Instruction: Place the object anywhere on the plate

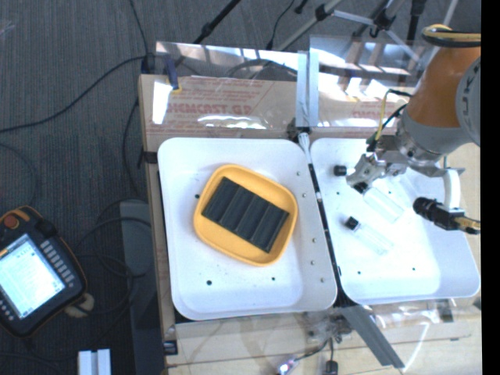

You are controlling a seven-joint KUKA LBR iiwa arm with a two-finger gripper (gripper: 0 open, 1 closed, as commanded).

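The dark ridged object already lies on the yellow plate; the tool hovers over the right bin, its grip state unclear, and probably only needs to retreat.

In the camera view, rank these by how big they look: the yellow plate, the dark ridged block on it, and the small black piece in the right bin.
Largest to smallest:
1. yellow plate
2. dark ridged block
3. small black piece

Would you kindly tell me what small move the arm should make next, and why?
Probably just raise the hand clear of the right bin: the dark ridged block already lies on the yellow plate, so placing looks done.
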